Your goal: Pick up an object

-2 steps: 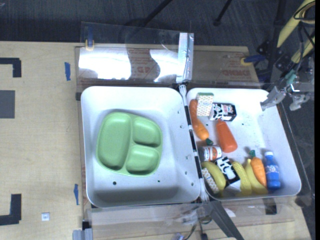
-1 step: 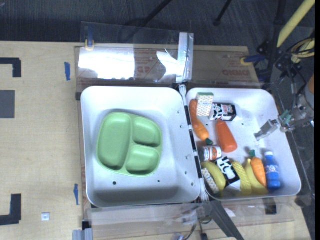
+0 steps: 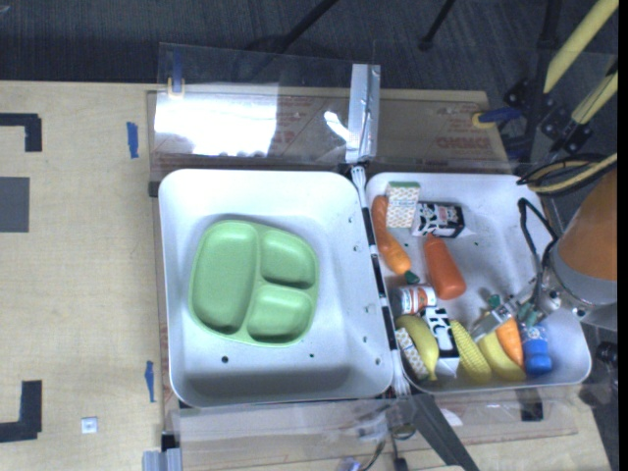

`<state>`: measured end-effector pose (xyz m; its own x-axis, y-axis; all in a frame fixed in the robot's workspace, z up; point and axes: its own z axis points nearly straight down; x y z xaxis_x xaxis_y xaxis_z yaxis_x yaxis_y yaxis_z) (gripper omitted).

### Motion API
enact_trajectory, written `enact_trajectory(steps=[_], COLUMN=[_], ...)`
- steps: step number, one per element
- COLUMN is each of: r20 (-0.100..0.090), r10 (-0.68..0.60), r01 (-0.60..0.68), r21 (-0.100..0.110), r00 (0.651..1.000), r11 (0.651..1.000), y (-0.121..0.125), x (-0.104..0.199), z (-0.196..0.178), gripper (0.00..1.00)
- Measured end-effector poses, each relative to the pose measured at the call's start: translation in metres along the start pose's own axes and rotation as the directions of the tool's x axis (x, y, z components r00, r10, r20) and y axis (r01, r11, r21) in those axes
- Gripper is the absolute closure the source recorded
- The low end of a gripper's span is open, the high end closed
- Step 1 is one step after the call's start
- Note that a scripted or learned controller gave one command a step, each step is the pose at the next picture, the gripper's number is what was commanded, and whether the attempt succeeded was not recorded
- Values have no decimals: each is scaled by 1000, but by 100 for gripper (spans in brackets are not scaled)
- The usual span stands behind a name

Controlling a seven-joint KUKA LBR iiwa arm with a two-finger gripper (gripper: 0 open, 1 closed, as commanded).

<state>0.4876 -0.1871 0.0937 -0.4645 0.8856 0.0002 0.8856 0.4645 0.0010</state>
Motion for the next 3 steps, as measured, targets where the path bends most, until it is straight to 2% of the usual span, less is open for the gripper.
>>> enact_trajectory(steps=[1,2,3], r20=[2,3,2], r10=[1,232,367], r01=[-1,-232,-367], r21=[-5,-2,-2], r00=[1000,973,930], r11=[1000,973,930], y=[2,10,48], x=[0,22,70], z=[-10,-95,-119], gripper=[100,100,100])
